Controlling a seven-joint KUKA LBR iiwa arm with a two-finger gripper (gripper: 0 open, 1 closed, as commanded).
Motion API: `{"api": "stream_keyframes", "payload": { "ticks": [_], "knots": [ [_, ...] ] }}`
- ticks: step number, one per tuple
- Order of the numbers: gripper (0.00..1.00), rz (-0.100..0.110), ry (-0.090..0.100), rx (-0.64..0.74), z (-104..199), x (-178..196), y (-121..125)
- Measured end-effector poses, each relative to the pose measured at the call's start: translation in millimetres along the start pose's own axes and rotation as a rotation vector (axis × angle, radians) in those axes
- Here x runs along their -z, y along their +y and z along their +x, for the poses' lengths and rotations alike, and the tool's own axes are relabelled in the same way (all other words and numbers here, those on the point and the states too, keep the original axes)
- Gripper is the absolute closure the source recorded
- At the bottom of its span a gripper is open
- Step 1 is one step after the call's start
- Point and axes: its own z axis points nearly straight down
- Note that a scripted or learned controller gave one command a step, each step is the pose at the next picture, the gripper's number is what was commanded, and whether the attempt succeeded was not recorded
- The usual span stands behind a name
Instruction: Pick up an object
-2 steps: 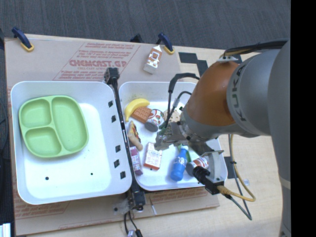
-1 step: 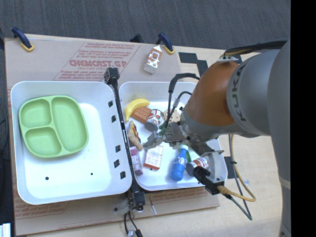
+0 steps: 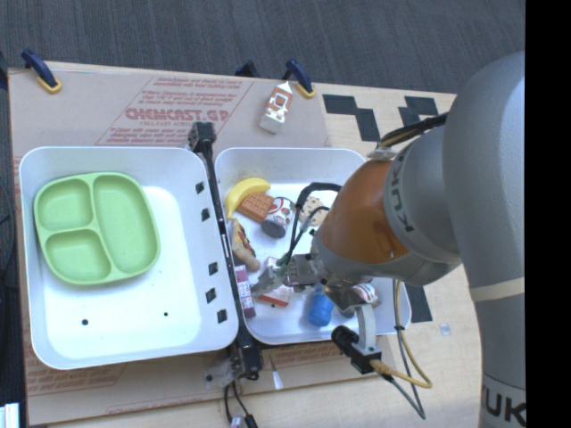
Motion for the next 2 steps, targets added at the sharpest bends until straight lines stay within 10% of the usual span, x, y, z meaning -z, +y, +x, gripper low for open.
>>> {"api": "stream_keyframes", "payload": {
  "ticks": [1, 2],
  "knots": [
    [1.00, 0.001, -0.001, 0.007, 0.2, 9.9, 0.7],
    [1.00, -0.003, 0.000, -0.001, 23.8, 108.7, 0.7]
  ]
}}
